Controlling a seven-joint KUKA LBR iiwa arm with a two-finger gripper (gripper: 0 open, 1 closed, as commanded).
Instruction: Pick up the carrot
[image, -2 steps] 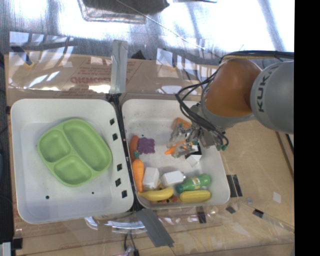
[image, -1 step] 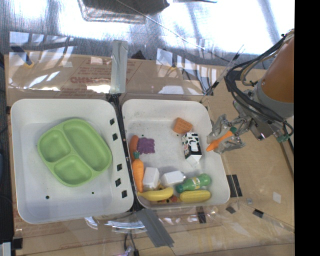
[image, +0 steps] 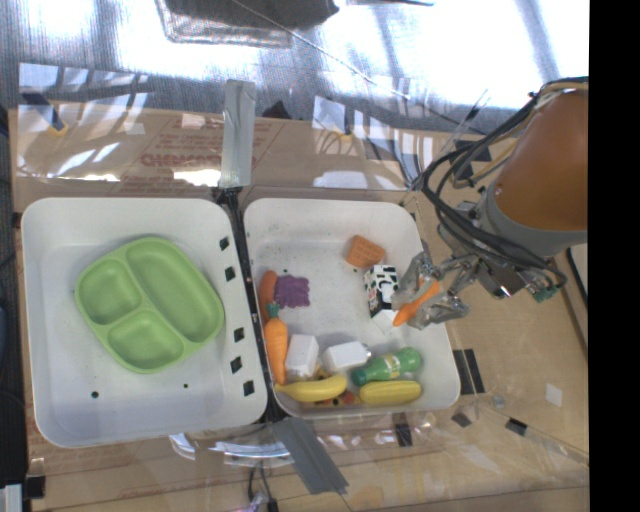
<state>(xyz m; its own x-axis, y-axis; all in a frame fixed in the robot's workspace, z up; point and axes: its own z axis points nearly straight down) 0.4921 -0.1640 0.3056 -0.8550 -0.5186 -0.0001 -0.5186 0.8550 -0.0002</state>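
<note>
Gripper is seen over the right rim of the right bin, fingers pinched on a small orange carrot that is held tilted between them. The carrot tip points down-left, just beside the black-and-white cow carton; contact between the two can't be judged at this resolution.

The orange band of the arm is seen at upper right, with black cables looped below it.

More items are seen in the right bin. A second, larger carrot with a green top is laid along the left wall, with a red-orange piece above it and a purple item just beside that. An orange waffle-textured piece is placed near the upper middle. Two white blocks are set near the bottom, above a banana. A green bottle-shaped item and a yellow item are placed in the lower right corner.

In the left bin, a green three-compartment plate is seated.
</note>
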